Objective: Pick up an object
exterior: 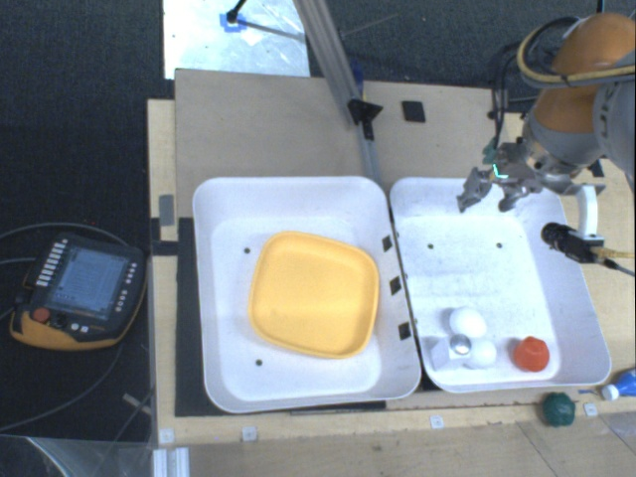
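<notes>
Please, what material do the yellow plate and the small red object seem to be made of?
The yellow plate looks like matte plastic: even colour, soft rounded rim, no sharp glare. The small red object looks like plastic or rubber with a slight sheen; it is too small to tell which.

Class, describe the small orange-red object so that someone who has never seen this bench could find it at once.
Find the right-hand white bin, the one under the gripper. Go to its near right corner, where the small orange-red object sits. Its neighbours, the white items on its left, are pale, and the yellow plate lies in the other bin.
</notes>
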`<state>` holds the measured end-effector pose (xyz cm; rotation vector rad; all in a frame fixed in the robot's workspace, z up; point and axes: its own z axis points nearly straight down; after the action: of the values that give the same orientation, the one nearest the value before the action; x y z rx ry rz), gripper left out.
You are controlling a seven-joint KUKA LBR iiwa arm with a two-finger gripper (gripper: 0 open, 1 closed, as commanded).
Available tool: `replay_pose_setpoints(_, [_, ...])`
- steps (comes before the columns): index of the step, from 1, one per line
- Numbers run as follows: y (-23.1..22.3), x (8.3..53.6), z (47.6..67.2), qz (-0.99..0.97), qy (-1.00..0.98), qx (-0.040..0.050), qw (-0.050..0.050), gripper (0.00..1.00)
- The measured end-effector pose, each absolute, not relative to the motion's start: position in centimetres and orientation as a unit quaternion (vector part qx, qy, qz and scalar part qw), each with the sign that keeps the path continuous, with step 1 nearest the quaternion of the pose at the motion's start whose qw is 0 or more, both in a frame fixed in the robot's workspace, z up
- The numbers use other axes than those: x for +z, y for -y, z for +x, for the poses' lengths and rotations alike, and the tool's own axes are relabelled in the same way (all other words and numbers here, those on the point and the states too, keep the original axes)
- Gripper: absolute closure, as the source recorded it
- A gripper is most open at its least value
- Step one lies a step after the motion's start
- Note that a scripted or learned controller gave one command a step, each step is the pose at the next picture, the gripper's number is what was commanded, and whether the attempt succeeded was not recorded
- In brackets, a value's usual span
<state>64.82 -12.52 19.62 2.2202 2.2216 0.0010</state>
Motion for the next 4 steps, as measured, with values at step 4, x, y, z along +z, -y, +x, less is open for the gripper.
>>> replay_pose_setpoints(4, [12.7, 9.0, 64.0, 0.707, -0.707, -0.0001, 0.000, 0.00])
